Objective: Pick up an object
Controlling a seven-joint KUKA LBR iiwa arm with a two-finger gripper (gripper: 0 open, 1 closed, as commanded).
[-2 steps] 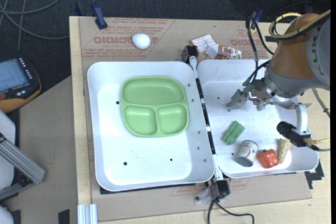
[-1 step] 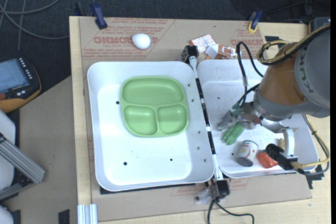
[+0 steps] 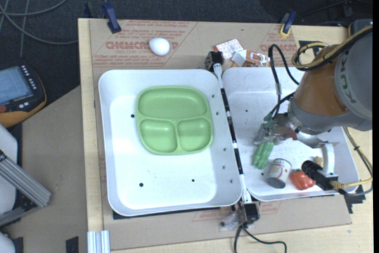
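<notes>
**Gripper low over a green piece in the right bin**

The arm (image 3: 323, 98) reaches in from the right, and its gripper (image 3: 267, 134) sits low in the right bin (image 3: 251, 95), near the wall the two bins share. From this angle I cannot tell whether the gripper is parted or closed, and nothing is visibly held in it.

Just on the near side of the gripper lies a long green object (image 3: 261, 155), its far end right at the gripper's tip; whether they touch is unclear. Just right of its near end lies a small can (image 3: 275, 173) on its side, and right of the can a red object (image 3: 301, 181), near the bin's near rim.

The left bin (image 3: 118, 145) holds a pale green divided tray (image 3: 174, 118) in its far half. A white egg-shaped thing (image 3: 159, 45) rests on the bench beyond the left bin, and a few small packets (image 3: 232, 48) lie beyond the right bin's far rim.
</notes>
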